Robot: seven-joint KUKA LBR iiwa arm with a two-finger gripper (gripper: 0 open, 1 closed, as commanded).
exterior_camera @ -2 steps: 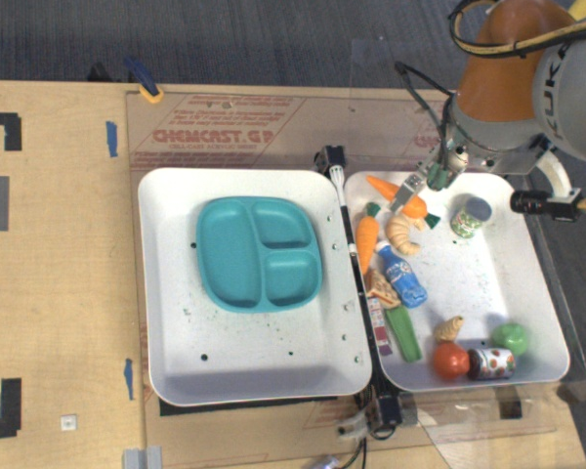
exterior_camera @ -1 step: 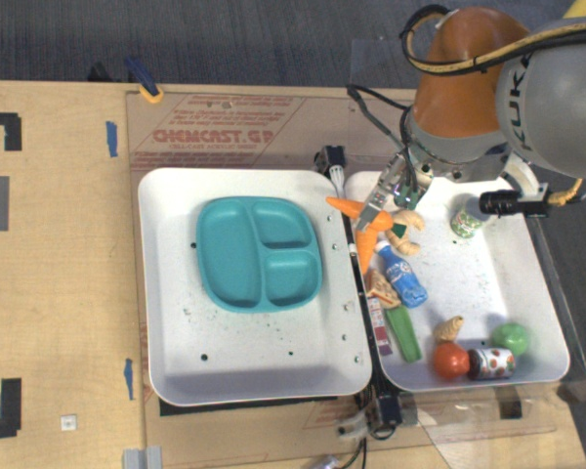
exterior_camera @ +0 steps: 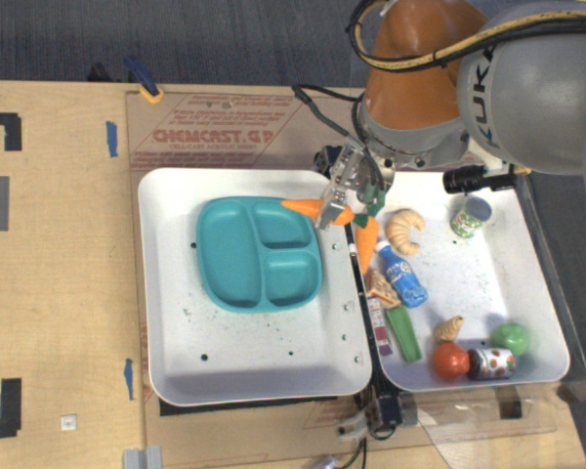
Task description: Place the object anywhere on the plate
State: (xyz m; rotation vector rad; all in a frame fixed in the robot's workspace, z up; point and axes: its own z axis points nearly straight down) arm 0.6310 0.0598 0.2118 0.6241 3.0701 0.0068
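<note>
A: Place of the carrot?

B: Just above frame centre. Sticks out leftward from the gripper, tip over the upper right corner of the plate.

A: Gripper state?

B: Pinched on the carrot's thick end, by the look of it; looks lifted off the bin floor, though hard to tell from this angle.

A: Why there?

B: Probably mid-carry, right at the divide between the left bin and right bin. Barely reaches the plate's rim, so likely a poor spot to let go: could roll off onto white.

A: Next, then?

B: Further left, toward the middle of the plate, then lower and release.

A: Anything in the way?

B: Not on the plate. Clutter sits right of the divide: a croissant, a bottle.
</note>
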